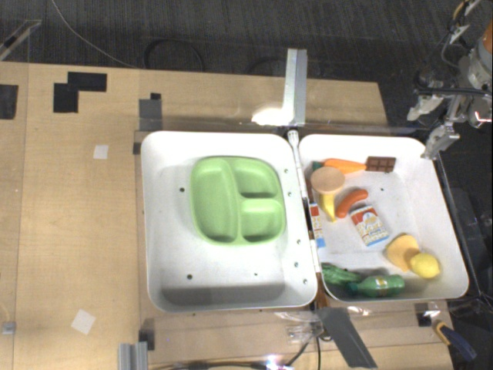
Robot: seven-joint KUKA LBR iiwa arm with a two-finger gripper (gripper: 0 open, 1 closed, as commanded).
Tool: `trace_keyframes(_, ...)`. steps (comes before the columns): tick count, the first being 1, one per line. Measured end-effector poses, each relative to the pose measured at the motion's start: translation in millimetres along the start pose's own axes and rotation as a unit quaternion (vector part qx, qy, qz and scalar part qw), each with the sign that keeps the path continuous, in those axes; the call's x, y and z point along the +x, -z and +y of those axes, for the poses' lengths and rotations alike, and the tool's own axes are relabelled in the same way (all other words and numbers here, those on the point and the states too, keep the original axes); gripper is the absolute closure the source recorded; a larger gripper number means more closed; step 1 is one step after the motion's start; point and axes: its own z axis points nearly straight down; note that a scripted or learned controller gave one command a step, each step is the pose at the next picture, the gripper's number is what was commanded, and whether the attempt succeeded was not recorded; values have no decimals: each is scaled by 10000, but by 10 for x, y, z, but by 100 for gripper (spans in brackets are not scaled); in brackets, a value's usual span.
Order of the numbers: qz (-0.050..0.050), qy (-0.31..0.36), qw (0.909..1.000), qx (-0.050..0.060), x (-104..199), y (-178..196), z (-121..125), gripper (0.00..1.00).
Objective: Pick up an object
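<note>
White and red, the small printed carton lies mid-right bin, its lettering too small to read. Beside it lie an orange carrot and yellow lemon. Far right, the hand hovers outside the bin; grip state unclear.

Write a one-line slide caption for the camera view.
Gripper hovers off the right bin's far corner; toy food fills that bin, a green tray lies in the left bin.
</note>
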Motion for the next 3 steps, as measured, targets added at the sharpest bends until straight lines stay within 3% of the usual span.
trace_keyframes(1,31,1270,9919,-19,380,-1725,49,0)
trace_keyframes(2,-26,1783,9840,-14,850,-1904,970,0)
trace_keyframes(3,-56,2133,9770,20,1185,-1888,1117,0)
